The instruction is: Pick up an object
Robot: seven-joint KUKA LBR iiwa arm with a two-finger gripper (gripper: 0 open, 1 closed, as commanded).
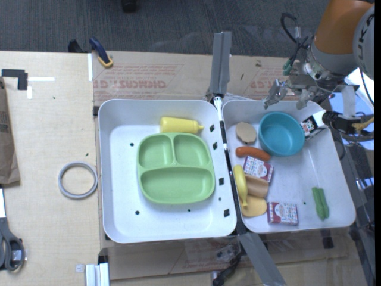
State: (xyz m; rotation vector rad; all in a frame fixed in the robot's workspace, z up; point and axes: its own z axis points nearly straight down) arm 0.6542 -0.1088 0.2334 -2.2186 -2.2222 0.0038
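My gripper (290, 96) hangs over the far edge of the right bin (333, 183), just behind a blue bowl (281, 134). Its two fingers are spread, with nothing between them. In the right bin lie a hot dog sausage (252, 153), a tan cookie (245, 132), a banana (240, 183), a bread roll (256, 187), two small red-and-white cartons (258, 170) (283, 213), a green pepper (320, 203) and a small bottle (312, 124). The left bin (113, 177) holds a green divided plate (176, 167) and a yellow mustard bottle (178, 124).
A grey post (221, 64) stands between the bins at the back. On the bench to the left lie a tape ring (78, 179), scissors (12, 250) and a brown bag (7, 137). Cables (348, 121) run by the right bin's far corner.
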